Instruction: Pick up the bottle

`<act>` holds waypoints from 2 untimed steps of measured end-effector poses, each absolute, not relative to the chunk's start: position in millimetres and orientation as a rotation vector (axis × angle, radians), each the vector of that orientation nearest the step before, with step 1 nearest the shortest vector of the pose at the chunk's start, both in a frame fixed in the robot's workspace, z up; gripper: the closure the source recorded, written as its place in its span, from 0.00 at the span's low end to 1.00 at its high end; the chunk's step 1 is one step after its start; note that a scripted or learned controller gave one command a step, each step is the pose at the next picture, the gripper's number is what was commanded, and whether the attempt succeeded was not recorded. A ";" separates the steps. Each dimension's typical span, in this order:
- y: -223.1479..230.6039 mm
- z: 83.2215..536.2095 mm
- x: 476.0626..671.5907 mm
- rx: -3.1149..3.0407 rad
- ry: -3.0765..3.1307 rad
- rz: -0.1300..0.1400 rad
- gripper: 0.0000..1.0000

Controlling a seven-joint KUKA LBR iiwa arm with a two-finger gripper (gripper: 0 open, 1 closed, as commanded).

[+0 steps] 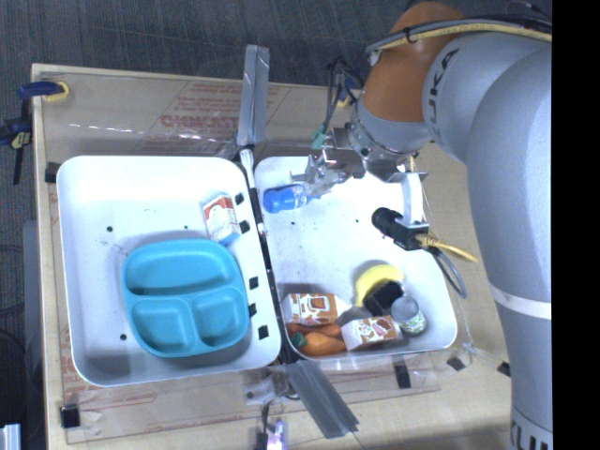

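Bottle (284,198) lying in right bin (424,262), hand (322,174) touching.

The scene is evenly and brightly lit from above, with a cool bluish cast. The two shallow white plastic bins (94,279) are close to washed out — their walls lose detail. Soft shadows sit beside the sky-blue three-compartment tray (183,298) and under the big grey robot arm (487,157). Focus is mildly soft throughout; small labels stay unreadable.
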State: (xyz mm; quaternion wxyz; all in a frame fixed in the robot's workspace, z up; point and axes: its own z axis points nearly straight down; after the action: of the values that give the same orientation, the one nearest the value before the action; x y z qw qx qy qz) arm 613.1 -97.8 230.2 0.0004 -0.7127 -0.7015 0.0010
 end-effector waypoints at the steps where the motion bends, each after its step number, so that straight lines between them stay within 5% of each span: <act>1: -97.6 230.0 613.0 -2.238 -2.203 0.003 0.00; 2: -98.7 132.2 625.8 -2.255 -2.187 0.002 0.00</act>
State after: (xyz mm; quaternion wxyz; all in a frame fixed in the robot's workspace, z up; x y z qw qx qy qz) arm 625.8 -98.7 132.2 0.0001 -0.7179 -0.6962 0.0008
